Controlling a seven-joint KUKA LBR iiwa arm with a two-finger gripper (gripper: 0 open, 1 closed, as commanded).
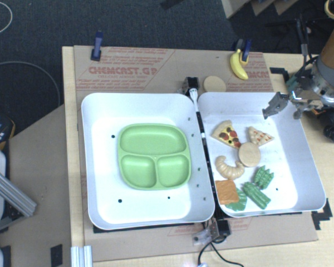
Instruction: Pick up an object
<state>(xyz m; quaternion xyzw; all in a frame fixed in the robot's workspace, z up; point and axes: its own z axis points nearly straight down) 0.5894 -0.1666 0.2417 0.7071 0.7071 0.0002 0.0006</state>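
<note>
Tool (284, 105), fingers spread and empty, hangs over the right bin (312, 166); the isolated pizza slice (260, 136) likely offers the cleanest grasp.

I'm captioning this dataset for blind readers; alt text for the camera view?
A robot gripper hovers over the right bin's far edge, above toy food including pizza slices. The left bin holds a green divided tray.

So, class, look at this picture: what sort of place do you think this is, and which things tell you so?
Probably a robotics lab bench, not a kitchen. Two white bins sit clamped on a board, the food is toy food such as a pizza slice, and a robot gripper reaches in.
</note>
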